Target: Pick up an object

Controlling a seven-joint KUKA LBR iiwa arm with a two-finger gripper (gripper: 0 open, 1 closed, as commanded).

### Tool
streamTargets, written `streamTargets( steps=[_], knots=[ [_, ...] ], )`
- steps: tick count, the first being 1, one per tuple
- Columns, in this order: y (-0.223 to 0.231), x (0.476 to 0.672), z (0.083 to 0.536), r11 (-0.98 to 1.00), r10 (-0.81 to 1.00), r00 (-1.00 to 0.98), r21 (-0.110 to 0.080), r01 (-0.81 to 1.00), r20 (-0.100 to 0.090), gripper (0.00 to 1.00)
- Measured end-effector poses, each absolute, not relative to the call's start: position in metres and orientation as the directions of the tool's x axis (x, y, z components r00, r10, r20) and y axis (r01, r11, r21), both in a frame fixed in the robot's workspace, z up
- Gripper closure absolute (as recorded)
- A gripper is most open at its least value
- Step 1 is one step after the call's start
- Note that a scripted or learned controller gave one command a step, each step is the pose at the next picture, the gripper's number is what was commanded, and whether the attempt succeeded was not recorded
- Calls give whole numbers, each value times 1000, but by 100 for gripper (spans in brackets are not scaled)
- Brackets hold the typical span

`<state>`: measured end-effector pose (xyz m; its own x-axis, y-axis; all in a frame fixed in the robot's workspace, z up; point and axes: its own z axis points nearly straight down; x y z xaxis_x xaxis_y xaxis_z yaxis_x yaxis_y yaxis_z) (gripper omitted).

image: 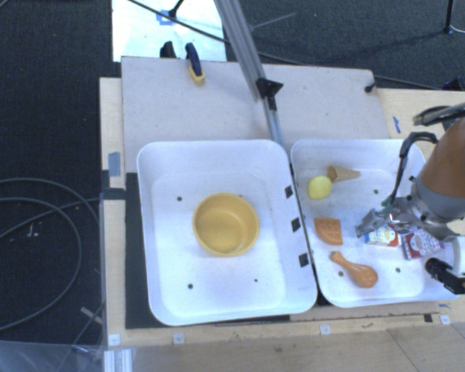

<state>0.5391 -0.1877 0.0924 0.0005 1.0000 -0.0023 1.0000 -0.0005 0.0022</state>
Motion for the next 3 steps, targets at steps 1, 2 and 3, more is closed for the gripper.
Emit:
streamTargets(
  steps=[1, 2, 3],
  knots=[
    [-187, 541, 105, 1, 1000, -1, 7, 1000, -1, 100],
    [-184, 545, 147, 1, 1000, -1, 3, 1000, -1, 100],
    [-193, 544, 194, 0, 1000, 0, 4, 1000, -1, 100]
  ],
)
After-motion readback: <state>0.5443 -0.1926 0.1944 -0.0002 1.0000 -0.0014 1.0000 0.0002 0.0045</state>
